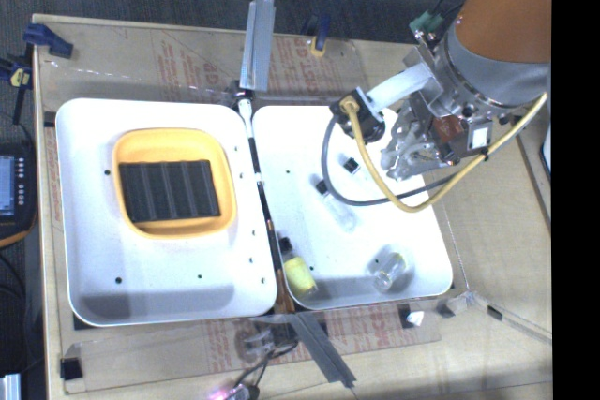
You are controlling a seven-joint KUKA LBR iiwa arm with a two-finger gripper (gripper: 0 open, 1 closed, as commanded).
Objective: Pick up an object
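Left bin (84, 201): yellow tray (172, 180) with a dark ribbed insert lies flat mid-floor, too broad for me, I judge. Right bin (291, 140): small yellow piece (298, 274) tucked against the near-left wall, awkward so close to the rim; clear rounded object (387, 267) sits near the front, apart from it, the easier pick. My jaws (405, 155) hover over the bin's right half amid looping cables; wide or narrow, I cannot tell. Nothing visibly held.

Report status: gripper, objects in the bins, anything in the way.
Gripper above right bin, holding nothing seen. Yellow object and clear object near its front wall. Yellow tray in left bin. Nothing in the way.
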